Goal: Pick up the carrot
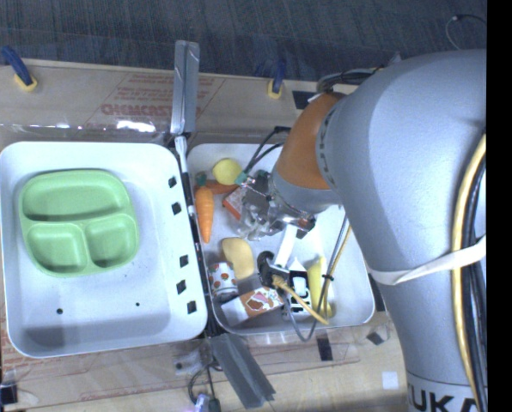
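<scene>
Looming closest to our lens, the grey KUKA arm (428, 187) with its orange wrist band (312, 148) reaches in from the right over the right-hand shallow white bin (355, 312). Its two-finger gripper (260, 217) hangs low above the bin's middle; we cannot tell whether it is spread or pressed together, since the wrist and cabling hide it.

We see the orange carrot (204, 211) lying lengthwise along the bin's left wall, just left of the gripper and apart from it, nothing pinching it. A round yellow lemon-like fruit (227, 171) sits beyond the carrot's top end, and a pale yellow rounded food piece (236, 253) lies below it among small printed packets.

At left, the second white bin (153, 307) carries a light green three-compartment plastic tray (77, 221).
</scene>
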